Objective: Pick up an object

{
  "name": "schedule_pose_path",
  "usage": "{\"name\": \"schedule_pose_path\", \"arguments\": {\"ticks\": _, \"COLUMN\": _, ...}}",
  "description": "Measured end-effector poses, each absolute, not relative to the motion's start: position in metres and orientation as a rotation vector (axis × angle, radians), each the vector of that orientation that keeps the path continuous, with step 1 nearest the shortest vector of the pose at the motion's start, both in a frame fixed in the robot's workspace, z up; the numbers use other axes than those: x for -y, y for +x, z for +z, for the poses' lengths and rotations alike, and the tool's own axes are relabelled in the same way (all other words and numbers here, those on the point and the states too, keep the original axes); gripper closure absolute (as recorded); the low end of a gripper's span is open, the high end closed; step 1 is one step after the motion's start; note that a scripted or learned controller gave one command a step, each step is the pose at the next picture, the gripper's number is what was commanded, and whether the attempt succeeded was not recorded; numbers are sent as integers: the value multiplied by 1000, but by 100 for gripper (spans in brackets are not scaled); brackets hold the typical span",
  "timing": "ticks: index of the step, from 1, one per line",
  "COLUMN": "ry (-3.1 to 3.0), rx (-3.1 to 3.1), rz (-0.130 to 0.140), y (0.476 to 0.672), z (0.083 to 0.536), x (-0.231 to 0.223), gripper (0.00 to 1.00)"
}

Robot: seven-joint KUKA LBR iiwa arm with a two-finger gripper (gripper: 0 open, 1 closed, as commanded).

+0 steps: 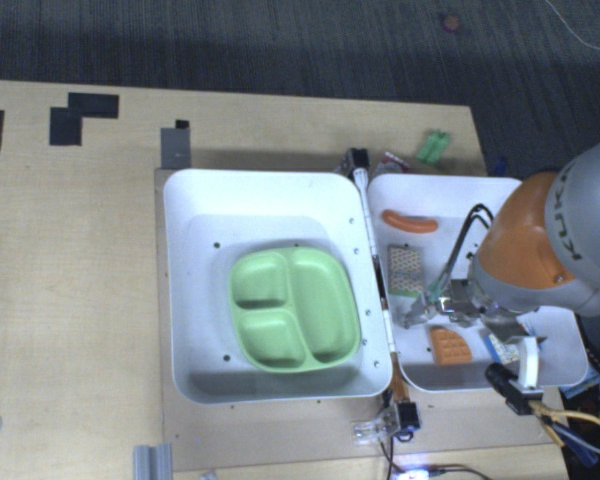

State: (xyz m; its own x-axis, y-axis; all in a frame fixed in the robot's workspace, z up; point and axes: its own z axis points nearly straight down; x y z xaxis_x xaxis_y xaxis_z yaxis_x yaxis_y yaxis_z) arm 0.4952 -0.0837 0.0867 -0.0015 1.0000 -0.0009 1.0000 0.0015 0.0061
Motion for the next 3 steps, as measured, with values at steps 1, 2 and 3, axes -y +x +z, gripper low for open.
{"name": "schedule_pose_path", "arguments": {"ticks": 1, "ry": 2212, "rx": -2218, "rz": 13, "y": 497, "z": 98, "x": 83, "gripper": 100}}
{"name": "schedule_pose_path", "arguments": {"ticks": 2, "ry": 2212, "rx": -2218, "rz": 12, "y": 497, "z": 98, "x": 83, "gripper": 0}}
{"name": "schedule_pose_path", "arguments": {"ticks": 3, "ry": 2214, "rx": -2220, "rz": 11, "y": 490, "z": 87, "x": 88, "gripper": 0}}
